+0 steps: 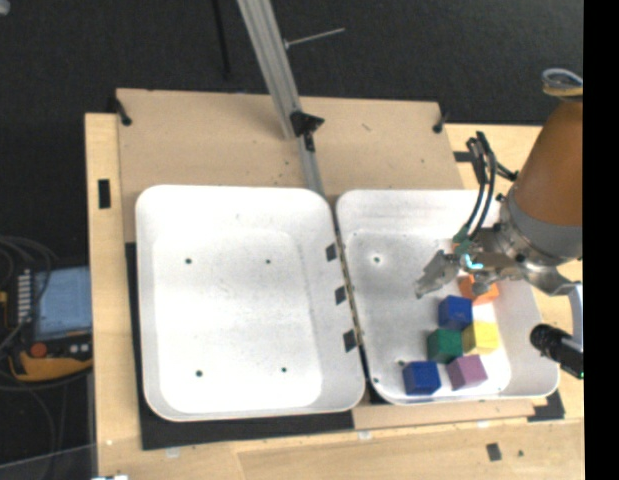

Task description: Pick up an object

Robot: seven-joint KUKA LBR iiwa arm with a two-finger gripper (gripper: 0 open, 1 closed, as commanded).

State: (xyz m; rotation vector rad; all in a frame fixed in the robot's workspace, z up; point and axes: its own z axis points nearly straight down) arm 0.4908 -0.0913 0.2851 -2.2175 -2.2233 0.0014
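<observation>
Several small blocks lie clustered in the right bin [389,228], toward its front right. A blue block [454,311] sits above a green one [445,344], with a yellow block [484,336] beside them. Another blue block [421,377] and a purple block [468,370] lie nearest the front rim. An orange block [481,289] peeks out from under the wrist. My gripper [451,276] hovers low over the back edge of this cluster, just above the upper blue block and beside the orange one. The arm hides part of the orange block.
The left bin [239,298] lies next to the right one, across a narrow divider. A slanted metal pole [274,58] rises from the bench behind the bins. Cables and a blue box [59,303] sit off the bench's left side.
</observation>
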